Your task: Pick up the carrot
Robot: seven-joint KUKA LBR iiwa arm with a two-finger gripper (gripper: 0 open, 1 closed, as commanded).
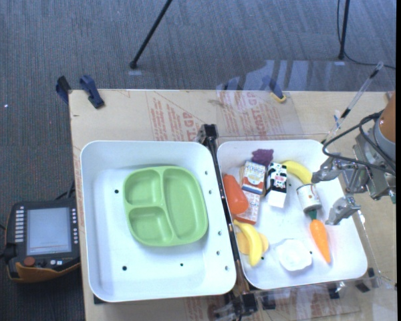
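Observation:
The carrot (320,239) is orange with a pointed lower end and lies upright along the right side of the right bin (351,267). My gripper (334,192) hovers at the bin's right edge, just above the carrot's top end, its two fingers spread apart with nothing between them. One fingertip (339,211) sits close to the carrot's upper right. A small can with a green base (309,198) lies right beside the gripper, on its left.
The right bin also holds two bananas (251,242) (296,171), two small cartons (253,178) (277,183), an orange-red item (234,194), a purple item (261,156) and a white lidded cup (295,254). The left bin (93,179) holds a green divided plate (165,204).

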